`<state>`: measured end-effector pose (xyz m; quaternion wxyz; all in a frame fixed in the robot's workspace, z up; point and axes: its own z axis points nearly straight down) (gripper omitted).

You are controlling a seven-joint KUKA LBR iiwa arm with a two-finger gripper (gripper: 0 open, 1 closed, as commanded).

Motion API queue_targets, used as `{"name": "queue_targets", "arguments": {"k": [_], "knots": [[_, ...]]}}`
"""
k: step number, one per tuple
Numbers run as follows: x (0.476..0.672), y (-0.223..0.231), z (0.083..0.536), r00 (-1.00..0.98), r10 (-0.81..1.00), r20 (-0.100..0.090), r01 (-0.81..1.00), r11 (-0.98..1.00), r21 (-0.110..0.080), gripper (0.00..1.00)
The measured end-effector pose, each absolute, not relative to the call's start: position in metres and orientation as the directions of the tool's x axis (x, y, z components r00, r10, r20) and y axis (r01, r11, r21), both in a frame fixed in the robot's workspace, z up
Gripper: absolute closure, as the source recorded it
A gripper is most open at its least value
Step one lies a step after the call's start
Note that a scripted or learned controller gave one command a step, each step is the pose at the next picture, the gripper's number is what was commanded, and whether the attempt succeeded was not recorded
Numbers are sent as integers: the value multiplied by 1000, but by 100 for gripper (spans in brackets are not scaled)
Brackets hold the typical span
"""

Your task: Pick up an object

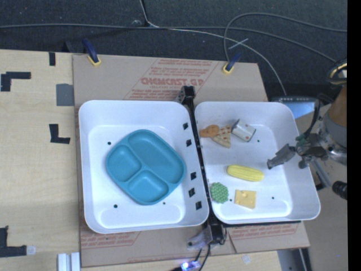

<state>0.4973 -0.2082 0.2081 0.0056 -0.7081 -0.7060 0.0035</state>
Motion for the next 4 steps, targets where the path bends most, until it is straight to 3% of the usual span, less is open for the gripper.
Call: {"name": "queue_targets", "arguments": {"k": [1,4], "knots": [[500,-208,214,-1,1000,0,1000,1,-2,0],[509,-193,84,-1,1000,-2,1000,1,0,0]]}}
